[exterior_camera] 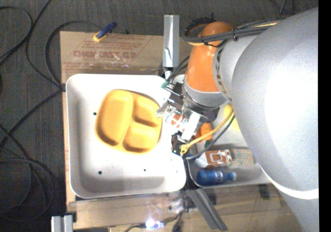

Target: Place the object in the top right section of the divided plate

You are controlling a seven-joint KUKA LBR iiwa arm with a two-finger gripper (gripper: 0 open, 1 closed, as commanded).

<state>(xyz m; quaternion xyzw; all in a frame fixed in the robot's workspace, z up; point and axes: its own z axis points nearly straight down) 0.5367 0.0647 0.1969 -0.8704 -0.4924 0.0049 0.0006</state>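
Our big grey arm (279, 96) reaches in from the right. The left bin (77, 174) holds the yellow plate (129, 121), and the right bin (194, 176) holds a blue bottle (214, 176) and a small box (217, 157). Our pincer (178, 117) hangs over the wall between the bins. We cannot tell how wide it is, or if it holds anything. The plate lies just to its left, so we think the next move goes left.
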